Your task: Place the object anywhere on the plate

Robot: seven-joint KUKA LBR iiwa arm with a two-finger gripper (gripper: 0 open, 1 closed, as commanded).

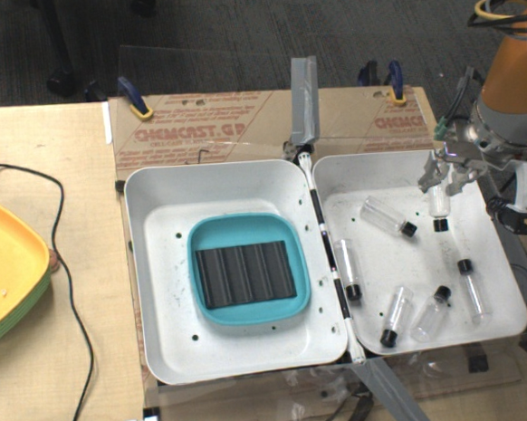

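Observation:
A teal plate (247,270) with a dark ribbed middle sits in the left bin (158,259). Several clear vials with black caps lie in the right bin (490,319). One vial (439,208) lies upright in the view at the bin's far right, its black cap toward the front. My gripper (443,182) hovers just over that vial's top end, and its fingers (426,180) look spread and open. Nothing is visibly pinched between them. Other vials lie at the bin's far middle (387,216), left wall (348,266), front (394,315) and right (470,289).
A grey divider (325,246) separates the two bins. Cardboard (203,128) with clamps lies behind them. A yellow dish (5,271) and a black cable (64,266) are on the wooden bench at the left. The arm's orange band (515,76) rises at the far right.

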